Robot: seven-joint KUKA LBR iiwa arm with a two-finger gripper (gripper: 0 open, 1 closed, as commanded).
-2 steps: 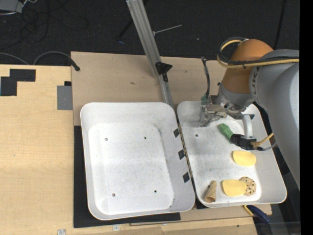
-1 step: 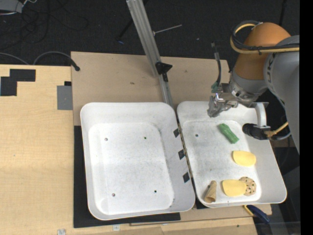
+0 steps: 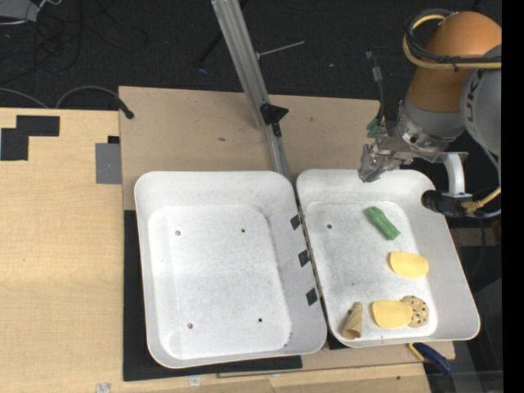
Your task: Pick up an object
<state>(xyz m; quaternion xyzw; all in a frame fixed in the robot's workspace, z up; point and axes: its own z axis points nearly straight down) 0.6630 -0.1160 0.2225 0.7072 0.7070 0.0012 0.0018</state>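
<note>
The gripper (image 3: 370, 170) hangs over the far rim of the right bin (image 3: 449, 244), near that bin's far middle; whether it is wide or narrow cannot be told from this angle, and nothing shows between its tips. The nearest thing to it is the green block (image 3: 382, 223), which lies inside the right bin a little nearer the camera than the gripper and slightly to the right, apart from it and slanted. Further toward the camera, along the bin's right side, sits a yellow piece (image 3: 408, 264), and beyond that, by the near rim, a second yellow piece (image 3: 391, 314) touches a cookie (image 3: 416, 310). A cone (image 3: 353, 321) lies just left of those two, close to the near rim. The left half of the right bin's floor is bare, so there is open room between the green block and the divider where the two bins meet. The left bin (image 3: 155, 219) lies against the right bin's left edge. A metal rail (image 3: 246, 72) slants up from the far end of that shared edge.
</note>
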